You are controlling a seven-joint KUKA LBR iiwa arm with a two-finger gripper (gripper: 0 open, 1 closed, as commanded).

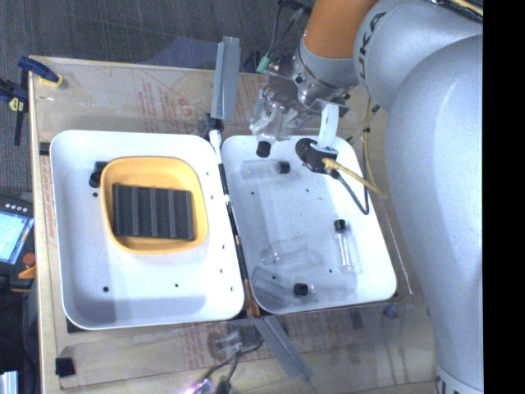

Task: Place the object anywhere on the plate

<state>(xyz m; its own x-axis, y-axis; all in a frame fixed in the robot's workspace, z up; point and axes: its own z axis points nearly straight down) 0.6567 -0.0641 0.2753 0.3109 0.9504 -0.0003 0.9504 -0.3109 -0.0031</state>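
Several clear vials with black caps lie in the right bin (377,269): one vial (264,169) just below the tool (275,121), another (344,245) farther down toward the arm's side, more near the bin's bottom edge. The tool hangs over that bin's top rim; its grip cannot be told. The yellow plate (152,175) sits well to the tool's left, in the left bin (74,286), on the tabletop (123,97).

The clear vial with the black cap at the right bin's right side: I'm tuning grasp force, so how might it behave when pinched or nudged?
The clear vial looks cylindrical and lies flat, so probably rolls. Its transparent wall suggests slippery, possibly fragile.
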